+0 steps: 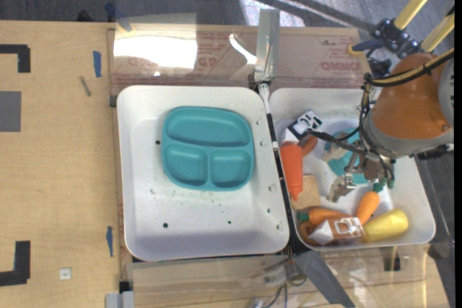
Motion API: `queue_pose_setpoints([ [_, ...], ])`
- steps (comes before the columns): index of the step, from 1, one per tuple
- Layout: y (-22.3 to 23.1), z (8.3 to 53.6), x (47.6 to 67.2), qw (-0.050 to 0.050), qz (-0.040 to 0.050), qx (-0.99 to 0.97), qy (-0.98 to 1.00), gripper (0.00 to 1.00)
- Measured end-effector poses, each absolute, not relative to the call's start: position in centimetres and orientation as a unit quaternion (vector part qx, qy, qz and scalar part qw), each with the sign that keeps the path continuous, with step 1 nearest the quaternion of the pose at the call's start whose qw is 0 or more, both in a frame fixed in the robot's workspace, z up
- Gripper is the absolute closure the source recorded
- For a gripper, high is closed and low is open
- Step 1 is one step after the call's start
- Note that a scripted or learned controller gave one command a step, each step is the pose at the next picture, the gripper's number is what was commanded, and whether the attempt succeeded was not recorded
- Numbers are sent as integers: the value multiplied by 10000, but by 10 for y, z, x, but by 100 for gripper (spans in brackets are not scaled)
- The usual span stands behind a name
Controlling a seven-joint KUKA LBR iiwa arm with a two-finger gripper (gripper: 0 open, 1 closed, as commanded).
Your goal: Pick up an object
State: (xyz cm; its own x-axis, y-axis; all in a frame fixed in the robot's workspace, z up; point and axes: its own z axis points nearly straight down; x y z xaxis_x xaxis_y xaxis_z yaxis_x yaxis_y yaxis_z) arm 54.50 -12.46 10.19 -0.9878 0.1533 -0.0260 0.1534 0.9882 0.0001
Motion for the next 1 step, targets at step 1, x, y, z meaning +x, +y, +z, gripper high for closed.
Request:
queue_pose_setpoints([
  [1, -99, 89, 608, 64, 0, 1492, 9888, 0],
])
